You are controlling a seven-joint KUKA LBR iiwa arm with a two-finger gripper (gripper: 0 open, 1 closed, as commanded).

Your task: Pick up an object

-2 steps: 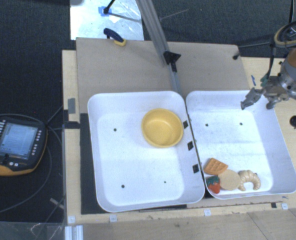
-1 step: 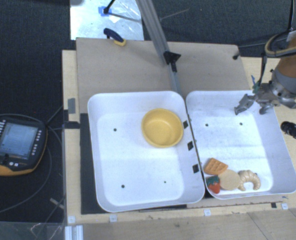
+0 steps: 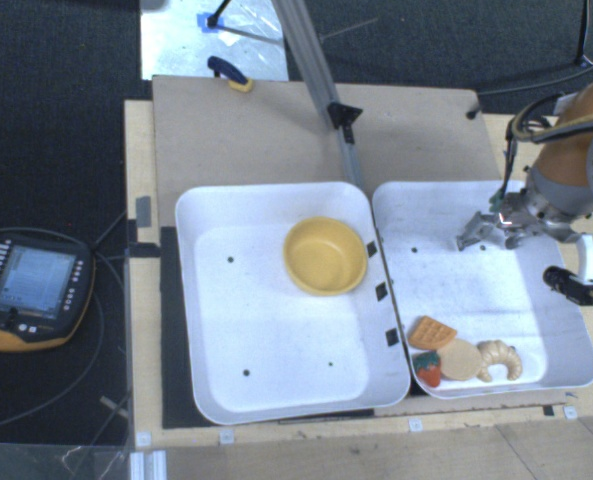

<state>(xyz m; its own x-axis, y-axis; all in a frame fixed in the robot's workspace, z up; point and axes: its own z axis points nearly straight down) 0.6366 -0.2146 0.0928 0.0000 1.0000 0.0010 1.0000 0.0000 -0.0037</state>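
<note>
You've got the arm [image 3: 576, 158] coming in from the right, grey w/ orange band, over the right bin [image 3: 446, 268]. Its hand [image 3: 479, 236] sits over the upper part of that bin, above bare white floor. Can't tell if it's apart or together, too small and blurred. Nothing visible in it.

Pickable stuff is in the right bin's lower corner, well apart from the hand: orange waffle-like piece [image 3: 431, 331], round tan disc [image 3: 460, 360] just beside it, croissant-shaped piece [image 3: 500, 359] touching the disc on its right, and a red/green bit [image 3: 428, 366] at the disc's left edge.

Left bin [image 3: 236, 368] has a yellow bowl [image 3: 324, 255], upright, near its upper right corner.

Off the bench [image 3: 246, 128], left side, a teach pendant [image 3: 28, 288] lies on dark floor. A metal pole [image 3: 311, 53] slants across the top of the bench.
</note>
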